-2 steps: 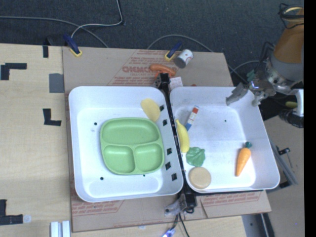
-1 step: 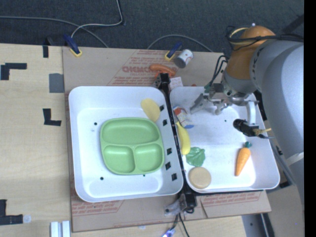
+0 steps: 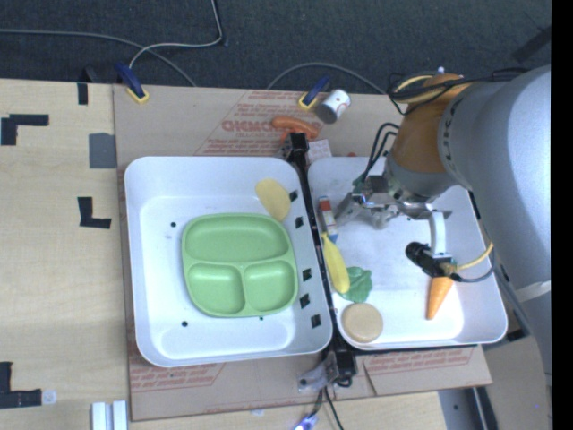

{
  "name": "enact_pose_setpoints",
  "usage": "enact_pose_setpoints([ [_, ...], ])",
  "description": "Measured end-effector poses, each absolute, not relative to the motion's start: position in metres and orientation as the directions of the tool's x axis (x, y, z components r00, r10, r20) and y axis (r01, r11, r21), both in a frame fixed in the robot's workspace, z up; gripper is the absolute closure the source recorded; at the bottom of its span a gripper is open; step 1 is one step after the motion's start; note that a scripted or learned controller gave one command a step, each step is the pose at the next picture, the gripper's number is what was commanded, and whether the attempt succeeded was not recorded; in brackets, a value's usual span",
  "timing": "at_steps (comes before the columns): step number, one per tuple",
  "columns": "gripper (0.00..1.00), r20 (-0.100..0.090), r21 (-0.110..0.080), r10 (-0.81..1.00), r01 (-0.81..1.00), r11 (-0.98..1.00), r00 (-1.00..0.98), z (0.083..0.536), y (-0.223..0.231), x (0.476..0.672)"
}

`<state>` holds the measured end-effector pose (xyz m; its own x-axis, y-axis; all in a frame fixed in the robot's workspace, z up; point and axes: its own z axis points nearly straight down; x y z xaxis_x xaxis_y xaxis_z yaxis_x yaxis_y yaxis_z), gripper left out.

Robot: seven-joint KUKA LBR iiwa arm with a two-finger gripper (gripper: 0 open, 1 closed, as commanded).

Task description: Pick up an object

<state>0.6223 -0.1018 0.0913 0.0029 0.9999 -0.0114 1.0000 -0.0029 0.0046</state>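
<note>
In the right bin (image 3: 483, 330) lie a yellow banana-like piece (image 3: 336, 263), a green leafy piece (image 3: 360, 283), a round beige disc (image 3: 363, 322) and an orange carrot (image 3: 437, 296). A yellow lemon-shaped piece (image 3: 273, 198) rests in the left bin (image 3: 148, 240), beside a green divided plate (image 3: 238, 265). My gripper (image 3: 358, 202) hangs low over the upper left part of the right bin, close to the divider and above the banana-like piece. Nothing is visibly held in it.
The grey arm with its orange band (image 3: 421, 141) covers the right bin's upper right. A black cable fitting (image 3: 423, 256) hangs just above the carrot. Clamps and an orange item (image 3: 295, 125) sit on the cardboard behind the bins.
</note>
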Motion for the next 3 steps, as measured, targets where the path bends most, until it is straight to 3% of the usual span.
enact_pose_setpoints([
  [1,0.00,-0.011,0.003,1.000,1.000,-0.003,0.003,0.086,-0.101,0.645],
  [2,0.00,0.000,0.001,1.000,1.000,0.002,-0.002,0.187,-0.043,0.612],
  [3,0.00,-0.001,-0.003,1.000,1.000,0.000,0.000,0.127,-0.094,0.627],
])
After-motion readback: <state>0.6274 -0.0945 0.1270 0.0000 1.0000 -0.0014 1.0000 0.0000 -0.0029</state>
